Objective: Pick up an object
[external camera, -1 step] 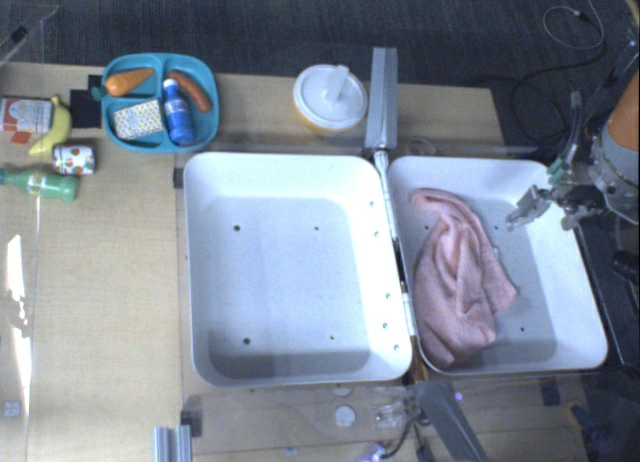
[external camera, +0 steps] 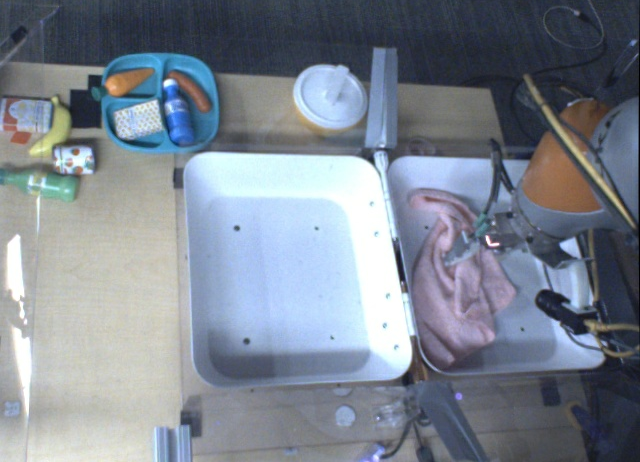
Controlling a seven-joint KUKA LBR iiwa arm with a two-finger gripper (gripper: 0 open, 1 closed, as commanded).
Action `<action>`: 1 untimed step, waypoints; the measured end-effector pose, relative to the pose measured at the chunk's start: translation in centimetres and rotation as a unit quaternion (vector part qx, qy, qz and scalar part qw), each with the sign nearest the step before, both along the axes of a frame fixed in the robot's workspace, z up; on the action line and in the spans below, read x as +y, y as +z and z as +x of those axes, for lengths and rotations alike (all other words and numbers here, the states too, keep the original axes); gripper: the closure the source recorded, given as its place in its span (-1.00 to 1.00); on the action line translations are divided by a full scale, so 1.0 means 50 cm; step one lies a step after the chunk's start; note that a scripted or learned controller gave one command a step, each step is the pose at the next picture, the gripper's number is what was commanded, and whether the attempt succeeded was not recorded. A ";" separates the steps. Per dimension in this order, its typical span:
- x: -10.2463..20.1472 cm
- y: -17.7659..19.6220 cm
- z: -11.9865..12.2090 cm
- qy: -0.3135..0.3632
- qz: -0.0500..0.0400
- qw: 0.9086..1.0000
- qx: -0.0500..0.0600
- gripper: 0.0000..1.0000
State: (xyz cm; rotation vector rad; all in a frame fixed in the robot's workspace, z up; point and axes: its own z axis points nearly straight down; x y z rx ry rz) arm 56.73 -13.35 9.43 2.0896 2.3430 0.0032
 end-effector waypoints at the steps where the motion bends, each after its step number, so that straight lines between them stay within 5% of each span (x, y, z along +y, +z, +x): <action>1: 0.068 -0.010 0.057 0.026 -0.001 1.000 -0.005 -1.00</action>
